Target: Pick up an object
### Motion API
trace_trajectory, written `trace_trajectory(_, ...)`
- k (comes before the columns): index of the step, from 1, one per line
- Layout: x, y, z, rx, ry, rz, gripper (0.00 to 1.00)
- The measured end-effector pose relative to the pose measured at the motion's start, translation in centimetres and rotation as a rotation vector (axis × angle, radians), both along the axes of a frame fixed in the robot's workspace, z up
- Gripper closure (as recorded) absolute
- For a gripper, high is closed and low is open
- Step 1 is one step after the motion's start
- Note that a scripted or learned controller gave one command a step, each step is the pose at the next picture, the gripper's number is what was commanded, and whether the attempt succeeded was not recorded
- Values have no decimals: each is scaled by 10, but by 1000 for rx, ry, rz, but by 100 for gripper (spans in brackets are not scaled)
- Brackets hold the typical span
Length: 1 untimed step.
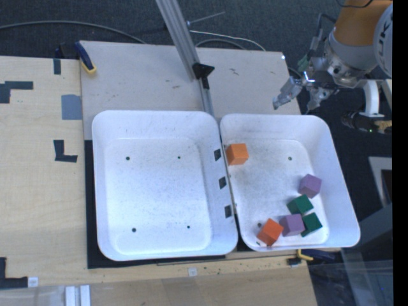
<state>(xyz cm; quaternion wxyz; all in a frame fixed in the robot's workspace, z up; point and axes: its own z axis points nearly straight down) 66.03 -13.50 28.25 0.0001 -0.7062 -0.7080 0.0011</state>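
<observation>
Hovering beyond the far right corner of the right bin [331,139], the gripper [299,97] is seen with its fingers spread and nothing between them. Six blocks are held in that bin; an orange block [237,153] lies alone near its far left; the others are clustered at its near right; the left bin [105,171] sits alongside.

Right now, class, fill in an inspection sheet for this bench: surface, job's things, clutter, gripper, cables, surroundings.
Surface: bench bearing left bin and right bin side by side.
Job's things: in the right bin, orange cube alone near its upper left; purple cube; cluster of green cube, second green cube, second purple cube, second orange cube.
Clutter: clamp at bench corner.
Gripper: gripper above the right bin's far rim, holding nothing.
Cables: cable behind bench.
Surroundings: metal pole.
</observation>
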Motion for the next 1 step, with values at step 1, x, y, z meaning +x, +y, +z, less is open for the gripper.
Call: trace_trajectory(1,-81,-45,-144,2,10,-5,0)
